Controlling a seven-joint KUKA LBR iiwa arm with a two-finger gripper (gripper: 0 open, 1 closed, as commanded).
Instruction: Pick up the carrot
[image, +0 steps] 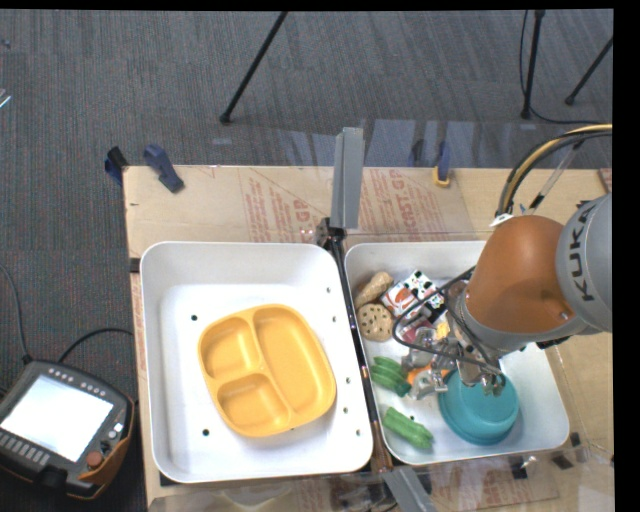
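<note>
The gripper (440, 372) is low in the right bin (545, 405), near the counter's right edge, just beside the teal bowl (482, 410). A small orange bit at its tip is probably the carrot (428, 381); grasp and axis are unclear, so lifting remains.

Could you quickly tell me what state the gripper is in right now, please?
Gripper: low in the right bin, beside the teal bowl; open or closed cannot be told.
</note>
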